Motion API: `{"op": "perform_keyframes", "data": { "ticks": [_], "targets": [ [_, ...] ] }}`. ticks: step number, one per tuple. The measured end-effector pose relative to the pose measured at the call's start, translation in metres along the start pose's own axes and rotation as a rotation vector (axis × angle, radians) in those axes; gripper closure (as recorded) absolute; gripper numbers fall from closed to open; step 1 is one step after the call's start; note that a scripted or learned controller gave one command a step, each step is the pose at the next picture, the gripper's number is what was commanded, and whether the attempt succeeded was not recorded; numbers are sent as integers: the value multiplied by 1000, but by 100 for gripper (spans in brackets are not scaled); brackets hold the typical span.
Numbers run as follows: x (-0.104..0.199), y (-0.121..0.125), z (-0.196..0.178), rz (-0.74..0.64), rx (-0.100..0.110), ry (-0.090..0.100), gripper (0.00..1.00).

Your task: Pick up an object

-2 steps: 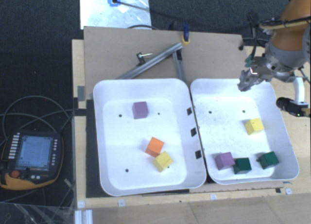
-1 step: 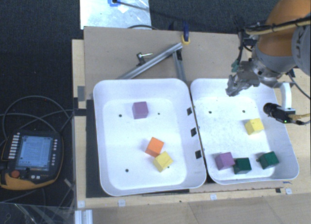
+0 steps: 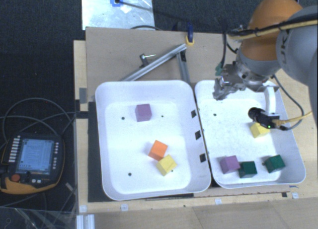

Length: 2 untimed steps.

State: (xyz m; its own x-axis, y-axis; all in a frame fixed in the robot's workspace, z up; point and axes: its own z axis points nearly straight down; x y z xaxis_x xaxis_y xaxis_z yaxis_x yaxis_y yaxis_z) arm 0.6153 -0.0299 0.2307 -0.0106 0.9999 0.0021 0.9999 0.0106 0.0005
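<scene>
Green cubes [image 3: 260, 166] and a purple cube [image 3: 229, 163] lined the right bin's [image 3: 290, 173] near edge; the gripper [image 3: 221, 91], finger state unclear, hovered far-corner, risking an empty grasp.

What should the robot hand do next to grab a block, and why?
Probably glide toward the yellow block and lower over it. The gripper hangs at the right bin's far edge with nothing between its fingers, and that block looks nearest.
</scene>
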Motion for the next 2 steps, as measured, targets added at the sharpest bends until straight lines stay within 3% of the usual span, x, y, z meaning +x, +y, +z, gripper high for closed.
{"op": "perform_keyframes", "data": {
  "ticks": [2],
  "targets": [
    [114, -16, 9, -1, 1, 1, 100]
  ]
}}
